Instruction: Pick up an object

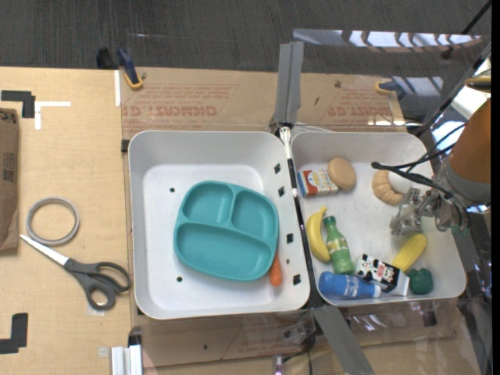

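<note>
Yellow plastic corn cob (408, 250) lay just below my metal two-finger gripper (406, 219); grip state unclear, couldn't tell if anything held.

Two white bins sit side by side on the bench. The left bin (148, 209) holds a teal divided plate (226, 230), with a small carrot (275, 273) just beside its lower right edge. The right bin (359, 143) holds a small carton (316, 182), a tan bun (341, 173), a croissant (386, 186), a banana (316, 234), a green bottle (337, 246), a corn cob (408, 251), a blue bottle (344, 287) and a green pepper (421, 281). The gripper (406, 217) hangs between croissant and corn cob. Scissors (82, 272) and a tape roll (52, 219) lie on the bench at left.
</note>
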`<action>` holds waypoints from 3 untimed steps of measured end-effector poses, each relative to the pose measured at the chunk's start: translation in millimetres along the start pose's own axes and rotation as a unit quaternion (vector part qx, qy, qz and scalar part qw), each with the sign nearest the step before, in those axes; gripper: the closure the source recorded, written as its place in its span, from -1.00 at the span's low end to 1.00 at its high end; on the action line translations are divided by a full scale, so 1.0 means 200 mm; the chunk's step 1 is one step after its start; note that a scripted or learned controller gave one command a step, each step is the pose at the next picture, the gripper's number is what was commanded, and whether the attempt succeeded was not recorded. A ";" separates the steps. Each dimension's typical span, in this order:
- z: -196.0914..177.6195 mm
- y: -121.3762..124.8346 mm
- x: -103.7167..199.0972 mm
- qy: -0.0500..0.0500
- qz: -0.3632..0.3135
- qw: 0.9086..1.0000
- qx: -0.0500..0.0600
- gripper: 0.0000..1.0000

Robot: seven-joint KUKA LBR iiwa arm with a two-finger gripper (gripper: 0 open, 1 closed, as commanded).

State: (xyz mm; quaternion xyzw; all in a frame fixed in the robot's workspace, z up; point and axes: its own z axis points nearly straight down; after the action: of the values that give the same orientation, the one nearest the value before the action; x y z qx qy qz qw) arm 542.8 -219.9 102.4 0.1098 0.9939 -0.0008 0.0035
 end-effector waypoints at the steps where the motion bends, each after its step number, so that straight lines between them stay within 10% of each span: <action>1: 0.00 0.00 0.00 0.000 0.000 1.000 0.000 -1.00; 2: -0.05 0.00 -0.01 -0.002 -0.001 1.000 0.001 1.00; 3: -0.05 0.01 -0.01 -0.002 -0.001 1.000 0.000 -1.00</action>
State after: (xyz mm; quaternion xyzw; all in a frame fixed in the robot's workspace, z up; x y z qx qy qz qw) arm 544.5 -219.3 112.5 0.1087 0.9941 -0.0014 0.0057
